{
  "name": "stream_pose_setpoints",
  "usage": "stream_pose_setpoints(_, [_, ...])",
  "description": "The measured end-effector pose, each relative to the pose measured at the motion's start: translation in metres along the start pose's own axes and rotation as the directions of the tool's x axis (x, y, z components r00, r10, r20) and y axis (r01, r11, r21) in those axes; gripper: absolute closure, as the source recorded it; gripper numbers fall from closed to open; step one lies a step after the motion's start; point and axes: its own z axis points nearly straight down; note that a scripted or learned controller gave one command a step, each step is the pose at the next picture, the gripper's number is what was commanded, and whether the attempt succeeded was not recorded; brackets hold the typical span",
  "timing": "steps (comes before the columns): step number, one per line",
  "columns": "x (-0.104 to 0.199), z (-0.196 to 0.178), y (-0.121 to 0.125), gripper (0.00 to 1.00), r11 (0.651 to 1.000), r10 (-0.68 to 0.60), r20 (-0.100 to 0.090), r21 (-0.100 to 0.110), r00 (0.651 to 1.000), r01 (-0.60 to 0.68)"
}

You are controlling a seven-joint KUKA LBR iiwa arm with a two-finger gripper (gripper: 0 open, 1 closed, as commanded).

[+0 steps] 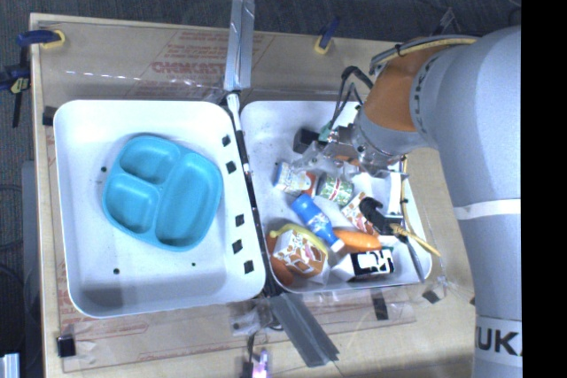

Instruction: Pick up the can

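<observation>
The can point(335, 189), a small cylinder with a green and white label, lies on its side in the middle of the right bin point(266, 124) among other items. My gripper point(323, 142) hangs over the upper part of that bin, just above and slightly left of the can, with the orange-banded wrist point(394, 97) behind it. Nothing is visibly held. The gripper's lower end blends into the clutter beneath it.
Around the can lie a small carton point(292, 177), a blue bottle point(314, 219), an orange carrot point(359, 237), a snack bag point(297, 252) and a black-and-white box point(372, 261). The left bin point(80, 279) holds a blue divided plate point(164, 190).
</observation>
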Motion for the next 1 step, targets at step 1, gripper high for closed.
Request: stream_pose_setpoints(1, [-0.0001, 0.0000, 0.0000, 0.00, 1.000, 0.000, 0.000, 0.000, 1.000, 0.000])
